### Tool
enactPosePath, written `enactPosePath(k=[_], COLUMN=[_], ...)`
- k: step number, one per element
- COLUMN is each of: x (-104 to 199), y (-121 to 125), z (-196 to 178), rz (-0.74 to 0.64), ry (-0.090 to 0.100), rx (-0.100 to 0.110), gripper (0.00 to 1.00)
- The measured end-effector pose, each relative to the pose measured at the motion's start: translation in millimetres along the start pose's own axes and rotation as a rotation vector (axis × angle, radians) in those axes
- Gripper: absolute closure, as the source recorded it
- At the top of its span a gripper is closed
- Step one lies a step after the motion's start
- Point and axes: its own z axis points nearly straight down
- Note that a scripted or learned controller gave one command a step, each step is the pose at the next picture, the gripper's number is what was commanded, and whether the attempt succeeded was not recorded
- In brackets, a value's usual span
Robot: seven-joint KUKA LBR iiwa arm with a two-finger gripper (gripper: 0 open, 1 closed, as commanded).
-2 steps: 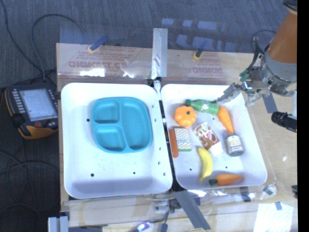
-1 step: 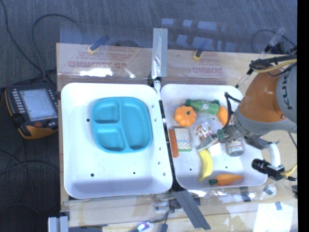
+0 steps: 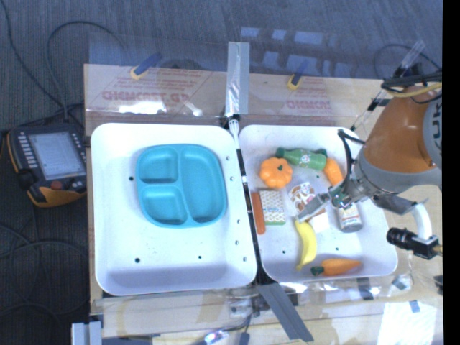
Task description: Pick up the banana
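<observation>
Two white bins, banana [image 3: 307, 244] lying in right bin [image 3: 374, 264], gripper [image 3: 332, 201] just above it, jaws' state unclear

So the bench [image 3: 316, 92] is a pale wooden top carrying two shallow white bins side by side, the left bin [image 3: 115, 257] and the right bin [image 3: 374, 261] touching along their middle edges. Yellow-and-blue tape bits [image 3: 146, 65] stick near its back edge.

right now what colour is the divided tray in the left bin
Light blue tray, clearest in the camera view.
</observation>
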Motion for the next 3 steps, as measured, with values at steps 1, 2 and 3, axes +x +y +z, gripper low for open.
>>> enactPosePath(k=[1,2,3], x=[-26,-32,19], y=[-41,0,-27], z=[-118,-70,51], rz=[-0.031,0.054,0.062], ry=[-0.003,0.0,0.002], rx=[0.0,0.001,0.003], gripper=[0.0,0.0,0.0])
